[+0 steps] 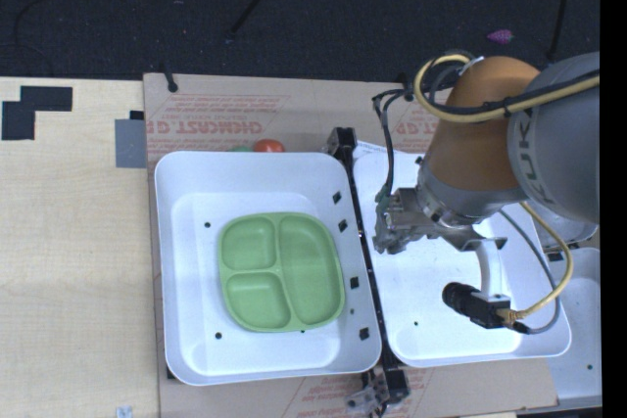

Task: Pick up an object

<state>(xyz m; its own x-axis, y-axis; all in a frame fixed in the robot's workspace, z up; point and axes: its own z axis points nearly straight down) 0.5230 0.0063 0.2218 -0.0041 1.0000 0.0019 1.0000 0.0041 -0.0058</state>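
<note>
While the arm (490,142) reaches in from the right over the right bin (441,348), its gripper (392,225) hangs low near that bin's left wall, just beside the divider between the two bins. Whether the gripper is open or closed cannot be told from this angle, and nothing is seen held in it.

The clearest candidate for picking is the green divided plate (282,271), which lies flat and upright near the middle of the left bin (167,210), apart from all four walls. It has three compartments separated by raised ridges.

Handling, as a judgement: the plate looks like moulded plastic, so probably light, stiff and rather slippery, and not fragile. Lying flat, it offers little to a pinch from above. The likeliest holds are the outer rim, taken at one edge, or an inner ridge between compartments.

A small red-orange object (267,147) rests outside the bins, just behind the left bin's far wall, on the cardboard sheet (225,113) that covers the bench (69,259).
</note>
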